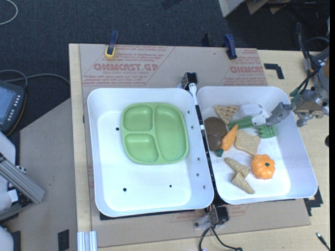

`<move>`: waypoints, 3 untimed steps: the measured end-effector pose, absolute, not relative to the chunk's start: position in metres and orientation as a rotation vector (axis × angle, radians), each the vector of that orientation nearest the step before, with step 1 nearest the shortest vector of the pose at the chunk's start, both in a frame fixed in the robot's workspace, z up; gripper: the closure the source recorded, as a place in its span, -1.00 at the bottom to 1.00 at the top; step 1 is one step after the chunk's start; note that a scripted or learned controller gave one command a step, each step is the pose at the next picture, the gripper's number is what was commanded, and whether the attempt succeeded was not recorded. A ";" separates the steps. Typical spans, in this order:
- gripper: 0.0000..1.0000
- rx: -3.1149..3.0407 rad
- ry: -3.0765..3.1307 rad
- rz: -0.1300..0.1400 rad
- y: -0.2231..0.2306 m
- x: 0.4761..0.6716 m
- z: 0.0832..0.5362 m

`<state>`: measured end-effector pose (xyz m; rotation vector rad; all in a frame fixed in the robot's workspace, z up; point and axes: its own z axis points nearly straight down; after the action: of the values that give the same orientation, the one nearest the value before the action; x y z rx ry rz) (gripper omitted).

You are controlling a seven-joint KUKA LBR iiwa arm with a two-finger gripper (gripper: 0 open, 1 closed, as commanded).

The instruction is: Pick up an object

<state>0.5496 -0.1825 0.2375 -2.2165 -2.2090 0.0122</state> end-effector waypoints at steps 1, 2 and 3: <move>-1.00 -2.221 -2.221 0.000 -0.182 0.552 0.245; -1.00 -2.218 -2.218 0.004 -0.180 0.554 0.203; -1.00 -2.217 -2.218 0.004 -0.179 0.561 0.156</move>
<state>0.5610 -0.1794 0.1561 -2.2173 -2.2176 0.0038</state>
